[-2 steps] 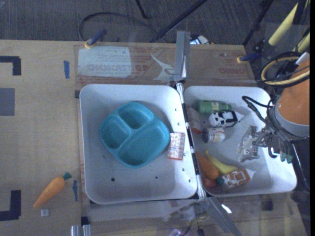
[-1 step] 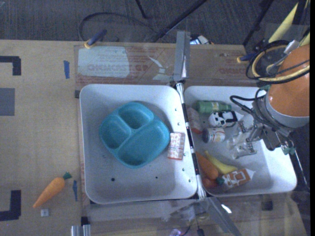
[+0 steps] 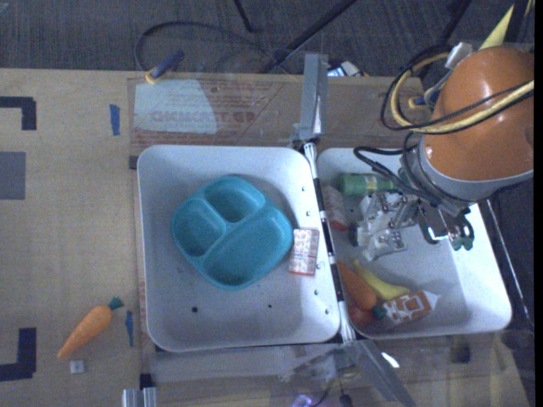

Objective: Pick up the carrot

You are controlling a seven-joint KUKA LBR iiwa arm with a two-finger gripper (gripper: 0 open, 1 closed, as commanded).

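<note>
- A carrot (image 3: 86,330), orange with a green top, is lying at the lower left of the frame on the bare wooden bench (image 3: 68,227), outside both bins and just left of the left bin's lower corner; it is tilting with its green end pointing up and to the right.
- Blue tape marks (image 3: 114,119) are sitting on the bench near the upper left and beside the carrot.
- The left bin (image 3: 170,312) is occupying the middle of the frame, and a teal divided plate (image 3: 231,231) is resting in it, slightly above centre.
- A small red and white packet (image 3: 304,251) is lying just right of the plate, near the bin's right wall.
- The right bin (image 3: 475,299) is sitting at the right of the frame, holding a green bottle (image 3: 366,183) near its top, and a second orange carrot-like piece (image 3: 356,285), a yellow banana (image 3: 383,285) and a small carton (image 3: 409,306) clustered along its lower edge.
- The gripper (image 3: 386,227) is hanging over the right bin's middle, well apart from the carrot on the bench; whether its claw is wide or narrow I cannot tell, since the metal parts are blurring together.
- The arm (image 3: 479,117), with its large orange band, is reaching in from the upper right.
</note>
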